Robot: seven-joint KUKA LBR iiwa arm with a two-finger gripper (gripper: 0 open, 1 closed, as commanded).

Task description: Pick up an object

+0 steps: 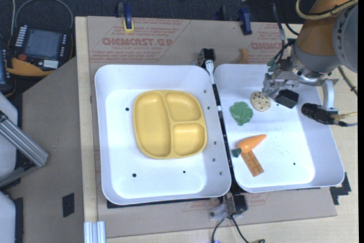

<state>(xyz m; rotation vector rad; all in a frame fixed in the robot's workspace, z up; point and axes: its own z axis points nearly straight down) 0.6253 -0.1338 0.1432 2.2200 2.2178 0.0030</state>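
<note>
Camera view: looking down at a slant on two white bins set side by side on a brown board.
Left bin point(111, 139): holds a yellow divided plate point(169, 122) with three compartments, lying about in the middle.
Right bin point(318, 171): holds the loose objects, all in its left and upper part.
Brown block point(253, 164): nearest the front edge, flat on the floor, just below the carrot.
Carrot point(251, 143): orange, lying aslant, its green end toward the divider between the bins.
Green piece point(242, 112): leafy lump, above the carrot and apart from it.
Cookie point(260, 101): round, speckled, just right of the green piece.
Gripper point(273, 87): low over the upper part of the right bin, its tip just beside the cookie's right edge; whether it is open, closed or gripping cannot be told.
Arm point(324, 25): grey and orange, reaching in from the right above the bin's far corner.
</note>
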